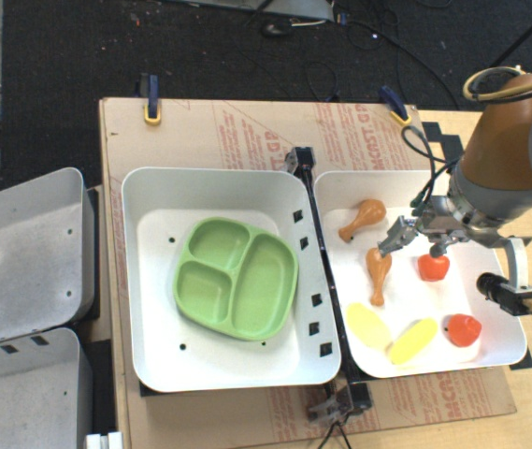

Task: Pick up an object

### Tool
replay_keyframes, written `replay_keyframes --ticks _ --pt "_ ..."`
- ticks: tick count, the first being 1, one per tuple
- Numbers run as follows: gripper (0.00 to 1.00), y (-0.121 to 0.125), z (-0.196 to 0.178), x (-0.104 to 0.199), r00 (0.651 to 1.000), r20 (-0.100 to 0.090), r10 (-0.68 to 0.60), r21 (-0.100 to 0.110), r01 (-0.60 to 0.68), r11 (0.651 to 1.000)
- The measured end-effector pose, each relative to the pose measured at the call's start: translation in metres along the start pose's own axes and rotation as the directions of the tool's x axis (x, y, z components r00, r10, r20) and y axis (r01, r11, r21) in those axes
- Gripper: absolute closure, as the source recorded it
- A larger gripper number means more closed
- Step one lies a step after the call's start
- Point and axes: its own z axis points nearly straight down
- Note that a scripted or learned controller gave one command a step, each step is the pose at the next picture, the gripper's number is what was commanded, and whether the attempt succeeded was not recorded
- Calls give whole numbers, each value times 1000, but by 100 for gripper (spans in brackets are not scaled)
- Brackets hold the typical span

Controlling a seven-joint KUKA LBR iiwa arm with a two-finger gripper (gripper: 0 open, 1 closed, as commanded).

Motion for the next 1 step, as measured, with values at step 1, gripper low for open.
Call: replay_keyframes --ticks 1 --pt "0 3 -8 0 1000 2 -3 -14 3 1000"
